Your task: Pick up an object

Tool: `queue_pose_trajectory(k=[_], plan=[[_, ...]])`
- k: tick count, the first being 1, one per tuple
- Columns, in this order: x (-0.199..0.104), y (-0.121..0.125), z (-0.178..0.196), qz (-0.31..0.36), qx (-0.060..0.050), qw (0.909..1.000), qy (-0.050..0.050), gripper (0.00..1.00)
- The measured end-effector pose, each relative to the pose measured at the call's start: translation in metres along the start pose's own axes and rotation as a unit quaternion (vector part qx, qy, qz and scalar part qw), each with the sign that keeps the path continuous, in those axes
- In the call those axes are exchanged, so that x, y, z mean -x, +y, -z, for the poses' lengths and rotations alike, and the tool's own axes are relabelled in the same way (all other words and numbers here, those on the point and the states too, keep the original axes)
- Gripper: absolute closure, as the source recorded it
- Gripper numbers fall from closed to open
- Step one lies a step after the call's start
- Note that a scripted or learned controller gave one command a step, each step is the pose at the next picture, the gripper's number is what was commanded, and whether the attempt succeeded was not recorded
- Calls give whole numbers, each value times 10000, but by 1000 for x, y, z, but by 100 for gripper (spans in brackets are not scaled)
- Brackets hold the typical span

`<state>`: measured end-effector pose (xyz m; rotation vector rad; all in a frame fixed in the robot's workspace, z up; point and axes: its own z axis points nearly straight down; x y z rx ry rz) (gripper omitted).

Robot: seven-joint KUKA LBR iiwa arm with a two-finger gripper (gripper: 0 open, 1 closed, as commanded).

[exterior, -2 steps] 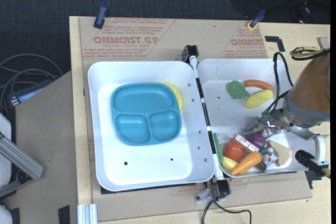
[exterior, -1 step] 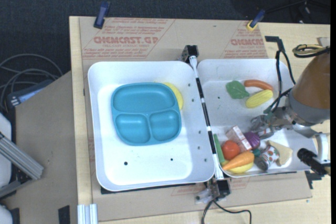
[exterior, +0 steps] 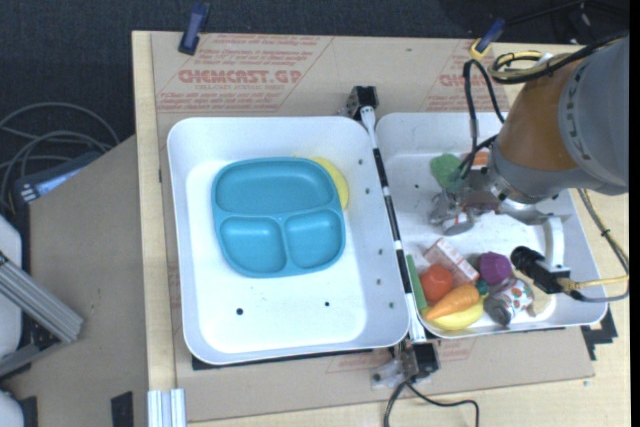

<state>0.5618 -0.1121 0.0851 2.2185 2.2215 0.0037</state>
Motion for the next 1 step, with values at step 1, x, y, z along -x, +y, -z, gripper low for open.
queue_pose_trajectory(k=[1], plan=[[-63,78,100,6,0,10000,-1,100]])
